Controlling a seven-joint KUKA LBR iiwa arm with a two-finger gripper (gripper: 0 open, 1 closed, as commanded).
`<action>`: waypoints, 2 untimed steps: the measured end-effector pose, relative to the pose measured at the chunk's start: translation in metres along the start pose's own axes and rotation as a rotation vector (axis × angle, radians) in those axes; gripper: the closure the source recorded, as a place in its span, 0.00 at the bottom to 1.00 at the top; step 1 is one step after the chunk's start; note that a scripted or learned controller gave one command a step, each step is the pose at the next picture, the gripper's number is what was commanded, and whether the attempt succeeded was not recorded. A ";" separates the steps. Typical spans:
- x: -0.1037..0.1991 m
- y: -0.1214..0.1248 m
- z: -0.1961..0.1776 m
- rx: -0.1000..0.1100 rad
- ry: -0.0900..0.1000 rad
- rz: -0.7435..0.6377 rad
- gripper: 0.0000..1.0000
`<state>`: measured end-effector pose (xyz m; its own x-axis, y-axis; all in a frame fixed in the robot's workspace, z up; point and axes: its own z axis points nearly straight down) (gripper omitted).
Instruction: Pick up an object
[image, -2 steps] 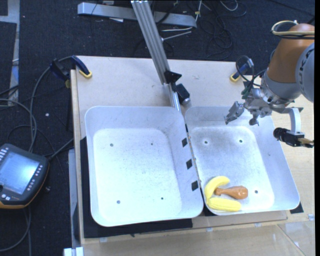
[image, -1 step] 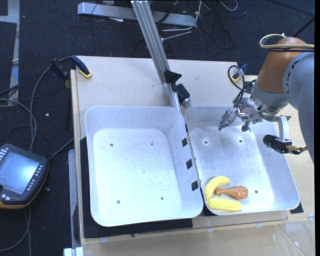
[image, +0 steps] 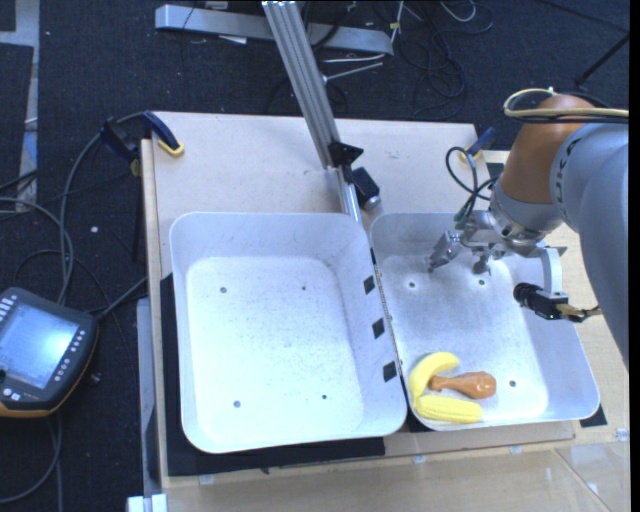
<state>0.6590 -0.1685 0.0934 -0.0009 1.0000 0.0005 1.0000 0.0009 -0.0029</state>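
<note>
The right bin holds a banana, a corn cob and a brown drumstick, well below the pincer, which hangs spread wide, holding nothing.

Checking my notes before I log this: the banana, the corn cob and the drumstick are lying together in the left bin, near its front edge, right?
Not quite. The camera view shows the banana, corn cob and drumstick lying together in the right bin, near its front edge.
</note>
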 end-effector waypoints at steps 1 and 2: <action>0.000 0.001 -0.013 -0.004 -0.001 0.000 1.00; 0.001 0.003 -0.055 -0.006 -0.001 0.000 1.00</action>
<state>0.6622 -0.1678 0.1484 -0.0004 1.0000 -0.0007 1.0000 0.0004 0.0036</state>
